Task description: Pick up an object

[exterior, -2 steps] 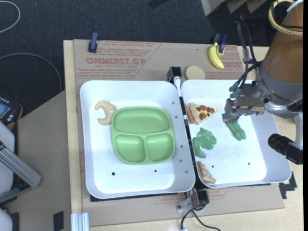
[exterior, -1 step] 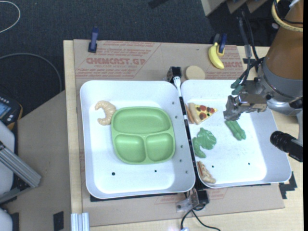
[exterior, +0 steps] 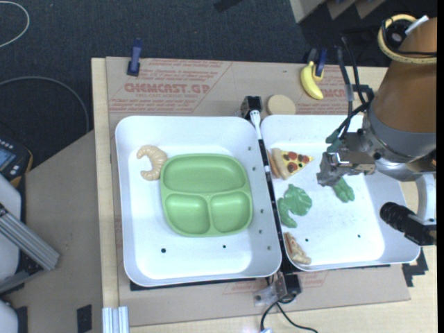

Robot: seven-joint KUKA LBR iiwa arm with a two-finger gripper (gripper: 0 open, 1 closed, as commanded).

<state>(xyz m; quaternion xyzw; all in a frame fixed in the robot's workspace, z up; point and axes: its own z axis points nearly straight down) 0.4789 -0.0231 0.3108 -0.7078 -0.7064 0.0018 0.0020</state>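
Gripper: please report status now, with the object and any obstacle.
Gripper low in right bin, over small green piece. Grasp unconfirmed. Pizza slice and leafy green piece close on its left.

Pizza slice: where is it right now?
The pizza slice lies in the right bin, near its upper left corner, just above the leafy green piece.

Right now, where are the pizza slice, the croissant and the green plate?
pizza slice (exterior: 288, 162): camera view, on its cheesy middle.
croissant (exterior: 152, 161): camera view, on the curved middle.
green plate (exterior: 202, 174): camera view, on its large top compartment.
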